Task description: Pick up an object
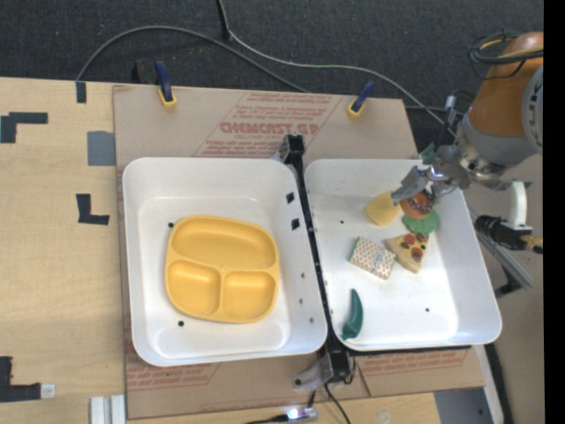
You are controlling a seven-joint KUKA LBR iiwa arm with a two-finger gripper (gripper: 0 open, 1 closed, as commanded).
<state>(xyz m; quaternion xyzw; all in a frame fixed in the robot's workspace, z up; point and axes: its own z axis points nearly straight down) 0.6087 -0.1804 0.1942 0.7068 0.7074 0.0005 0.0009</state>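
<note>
My gripper (422, 186) hangs over the far right part of the right bin (459, 321). Just below it lies a small orange-red toy (420, 205), with a green piece (424, 223) beside it. Whether the gripper touches the orange-red toy is unclear. A yellow wedge (381, 209) sits just left of the gripper. Further toward the front lie a pizza-slice toy (410, 251) and a patterned square block (372, 259). A dark green pepper-like toy (353, 314) lies near the bin's front left.
The left bin (141, 201) holds a yellow divided plate (222, 267). A black divider (305, 228) runs between the bins. Cables cross the dark floor behind the bench, and two clamps (164, 85) hold the cardboard sheet.
</note>
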